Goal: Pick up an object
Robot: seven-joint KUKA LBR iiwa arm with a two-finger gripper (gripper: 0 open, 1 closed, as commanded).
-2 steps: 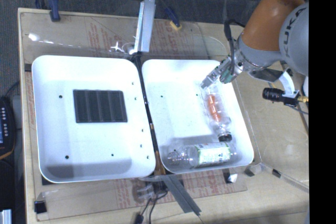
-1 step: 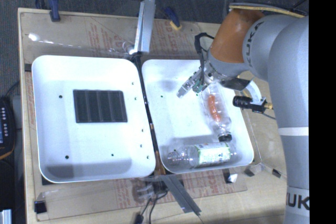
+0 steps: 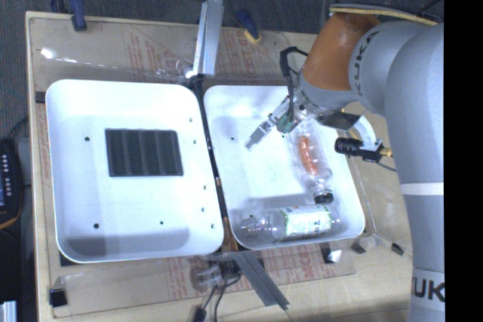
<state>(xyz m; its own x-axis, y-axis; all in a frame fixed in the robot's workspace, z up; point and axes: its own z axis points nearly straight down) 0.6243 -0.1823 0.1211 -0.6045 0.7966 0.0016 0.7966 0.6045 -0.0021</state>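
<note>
Two white bins sit side by side on bench point(image 3: 113, 286). Left bin point(image 3: 75, 222) holds a dark ribbed rectangular pad point(image 3: 143, 152), lying flat near its middle, a bit toward the far side. Right bin point(image 3: 234, 162) holds two clear plastic bottles. One bottle point(image 3: 309, 158) with orange contents lies lengthwise along the bin's right side, black cap pointing toward the near wall. Second bottle point(image 3: 290, 223) with a white label lies crosswise along the near wall, just beside the first bottle's cap end, touching or not hard to tell. Arm point(image 3: 400, 87) reaches in from the right, orange band above the wrist, over the right bin's far right corner. Gripper point(image 3: 258, 136) hangs over the upper middle of the right bin, slanted down-left, tip near the far end of the orange bottle but apart from it. Jaw opening: cannot tell, tip too small and blurry; nothing visible between them. Blue clamps point(image 3: 75, 9) on the bench's far edge, a metal bar point(image 3: 208, 34) stands at the far end of the divide between bins.
</note>
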